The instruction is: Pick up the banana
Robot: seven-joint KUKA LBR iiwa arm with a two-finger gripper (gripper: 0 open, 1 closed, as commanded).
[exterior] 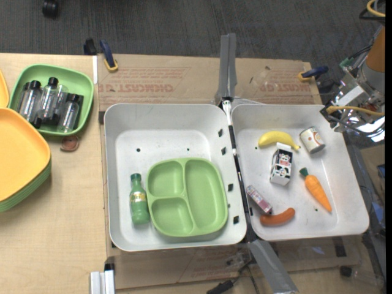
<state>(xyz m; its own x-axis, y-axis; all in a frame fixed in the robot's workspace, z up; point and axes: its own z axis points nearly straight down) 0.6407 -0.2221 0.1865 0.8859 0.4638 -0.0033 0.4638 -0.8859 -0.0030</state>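
Cardboard-topped counter (pixel 184 81), two white bins. Banana (pixel 277 139) lies in right bin (pixel 352 182), well left of pincer (pixel 358 118), pincer state unclear. Likely light, smooth, curved toy; grab across its middle.

Dark grey carpet floor (pixel 184 11), chair caster (pixel 50 6), light wooden bench (pixel 55 244) under brown cardboard sheet (pixel 165 81).

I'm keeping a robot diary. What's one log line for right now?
banana: lying in right bin, beside small carton | arm: at right bin's edge | pick: not yet done
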